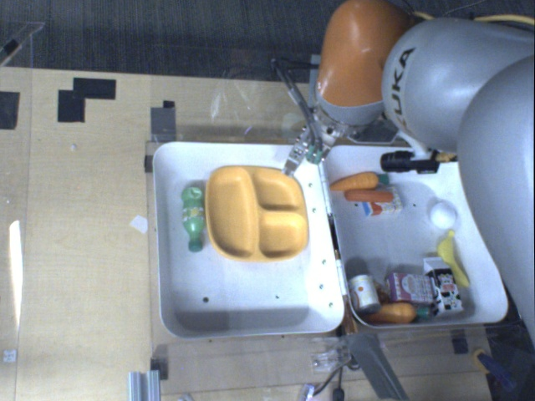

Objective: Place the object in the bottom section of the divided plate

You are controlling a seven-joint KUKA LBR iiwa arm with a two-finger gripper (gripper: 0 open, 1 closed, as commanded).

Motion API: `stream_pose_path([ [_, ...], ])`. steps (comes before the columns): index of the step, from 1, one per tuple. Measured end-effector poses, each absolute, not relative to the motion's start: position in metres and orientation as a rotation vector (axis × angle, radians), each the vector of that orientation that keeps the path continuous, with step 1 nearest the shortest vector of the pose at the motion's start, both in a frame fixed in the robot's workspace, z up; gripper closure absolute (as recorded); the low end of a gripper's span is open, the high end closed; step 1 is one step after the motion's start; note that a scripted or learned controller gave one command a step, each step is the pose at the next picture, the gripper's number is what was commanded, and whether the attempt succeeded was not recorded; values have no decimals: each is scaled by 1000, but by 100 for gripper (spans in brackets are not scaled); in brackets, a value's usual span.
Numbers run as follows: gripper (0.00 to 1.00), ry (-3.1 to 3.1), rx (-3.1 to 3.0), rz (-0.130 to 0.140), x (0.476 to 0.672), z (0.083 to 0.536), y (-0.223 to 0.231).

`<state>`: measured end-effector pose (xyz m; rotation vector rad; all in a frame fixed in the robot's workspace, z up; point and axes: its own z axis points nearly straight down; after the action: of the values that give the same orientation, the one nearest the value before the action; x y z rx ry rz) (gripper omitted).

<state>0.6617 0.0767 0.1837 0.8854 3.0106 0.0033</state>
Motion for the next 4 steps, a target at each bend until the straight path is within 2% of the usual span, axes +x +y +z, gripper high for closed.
stream_pose_path([
  [1,100,2966,1028,4,604,184,45],
  [2,100,2685,1621,4,660,364,-8],
  [3,100,2638,1696,4,670,436,-32],
  [4,100,2763,1484,3,596,435,-69],
])
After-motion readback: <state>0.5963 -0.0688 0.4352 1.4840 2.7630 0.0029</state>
